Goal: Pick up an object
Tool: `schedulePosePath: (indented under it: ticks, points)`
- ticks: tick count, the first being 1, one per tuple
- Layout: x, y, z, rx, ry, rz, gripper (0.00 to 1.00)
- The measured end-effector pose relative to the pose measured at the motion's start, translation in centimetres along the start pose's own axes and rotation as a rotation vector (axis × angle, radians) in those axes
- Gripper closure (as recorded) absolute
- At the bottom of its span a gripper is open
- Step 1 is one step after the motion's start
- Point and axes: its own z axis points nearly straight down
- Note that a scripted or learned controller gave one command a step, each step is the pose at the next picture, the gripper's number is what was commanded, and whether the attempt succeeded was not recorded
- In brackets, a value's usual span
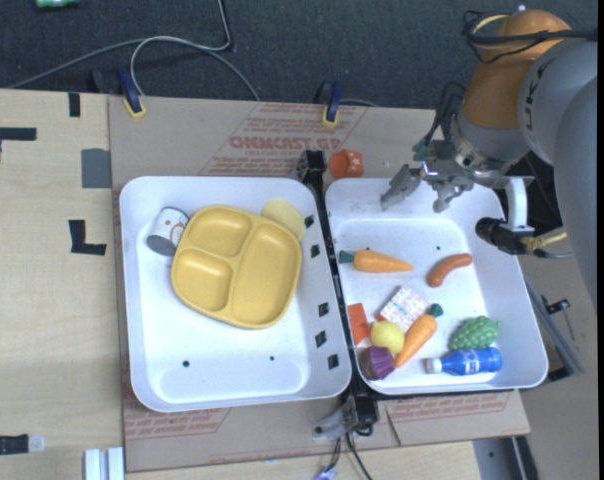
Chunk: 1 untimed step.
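My gripper hangs open over the far edge of the right bin, nothing between its two grey fingers. Below it in that bin lie an orange carrot, a brown sausage, a white patterned packet, a second carrot, a yellow lemon, a purple piece, a green bumpy item and a blue bottle. All of them lie apart from the gripper, toward the near side.
The left bin holds a yellow divided plate, a small cup and a pale round item. A red-orange thing sits on the cardboard behind the bins. Clamps hold the cardboard's far edge.
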Motion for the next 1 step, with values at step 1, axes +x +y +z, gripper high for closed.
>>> schedulePosePath:
  ticks: [1]
  points:
    - [-7.57,-2.86,6.38,0.002,-0.001,0.002,0.0]
